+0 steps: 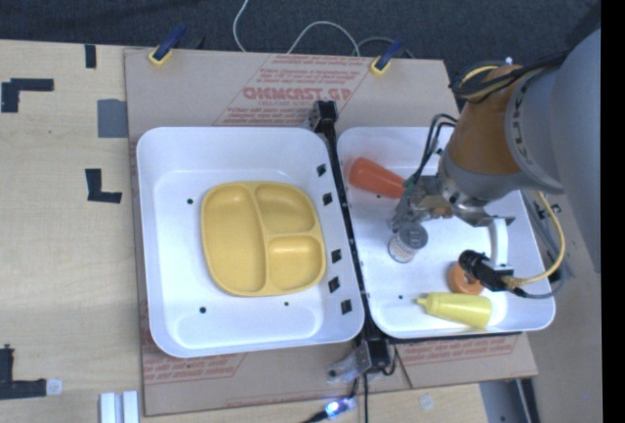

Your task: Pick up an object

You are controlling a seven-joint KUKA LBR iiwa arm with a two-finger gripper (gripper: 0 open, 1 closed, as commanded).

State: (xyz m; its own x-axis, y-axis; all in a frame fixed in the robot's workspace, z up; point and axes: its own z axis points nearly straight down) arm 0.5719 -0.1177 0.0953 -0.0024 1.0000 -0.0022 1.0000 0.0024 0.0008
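Observation:
My gripper (407,237) hangs over the middle of the right bin (518,318), pointing down at the bin floor. An orange carrot-shaped object (375,177) lies just up and left of it, near the bin's left wall. A yellow squeeze bottle (456,310) lies on its side near the front edge, below and to the right of the gripper. A small orange object (462,284) sits just above the bottle, partly hidden. I see nothing held in the gripper.
The left bin (166,216) holds a yellow divided plate (262,237) at its middle. A black divider (340,216) runs between the bins. The arm (498,138) covers the right bin's upper right part.

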